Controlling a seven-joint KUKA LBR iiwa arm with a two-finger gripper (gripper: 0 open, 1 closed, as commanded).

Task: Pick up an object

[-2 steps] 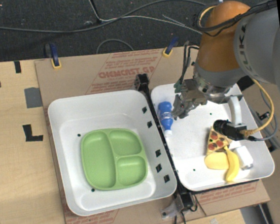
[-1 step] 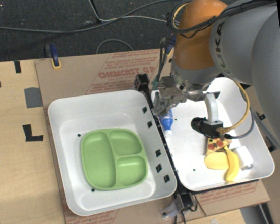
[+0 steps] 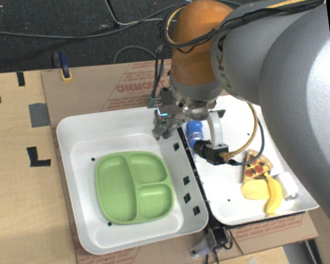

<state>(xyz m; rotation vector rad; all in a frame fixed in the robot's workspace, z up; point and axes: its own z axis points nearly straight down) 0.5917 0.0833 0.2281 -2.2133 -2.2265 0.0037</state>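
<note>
Over the right white plastic bin (image 3: 235, 206), the tool (image 3: 179, 123) hangs by the divider, its grip state impossible to tell; the yellow banana (image 3: 272, 196) lies well apart, toward the near right corner.

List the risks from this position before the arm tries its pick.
1. The pincer hangs right over the wall where the left bin meets the right bin; a straight descent may strike that rim.
2. The blue object sits tucked under the wrist, largely hidden, so a grasp on it may miss.
3. The banana and pizza-slice toy lie crowded in the right bin's near corner, and the black cable loops close above them; it could snag.
</note>
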